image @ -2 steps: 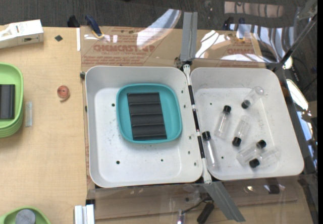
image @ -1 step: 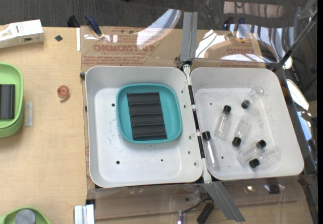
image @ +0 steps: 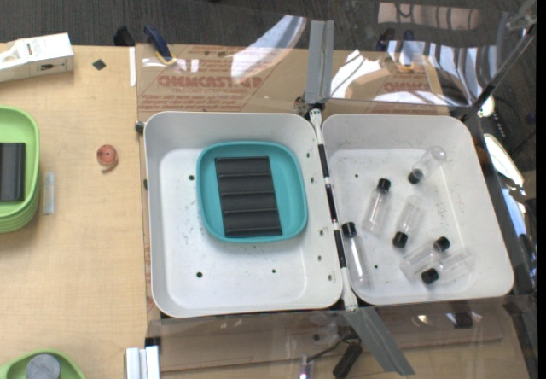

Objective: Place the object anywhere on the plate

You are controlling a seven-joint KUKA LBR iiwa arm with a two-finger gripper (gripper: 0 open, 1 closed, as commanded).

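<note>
— Starting leftmost: why a green tray (image: 19,198) hanging off the tabletop (image: 77,283) edge, and a small red disc (image: 106,155) beside it?

— Set aside, most likely. Well apart from both bins, so no bearing on the job.

— Next, the left bin (image: 175,275)?

— Holds the teal plate (image: 294,194), lying flat near the middle, with a dark ribbed block (image: 247,194) covering most of its floor. Placed centrally, presumably for an easy drop from above. Little bare teal left, so probably a landing on the block.

— And the right bin (image: 465,155)?

— Clear vials with black caps (image: 376,201), scattered on their sides at odd angles, looking tipped in rather than arranged. One long vial (image: 352,253) tight against the dividing wall, likely awkward to pinch. Two more touching near the front corner. Nothing on the plate yet.

— State of the hand?

— Cannot tell whether spread or pressed together.
</note>
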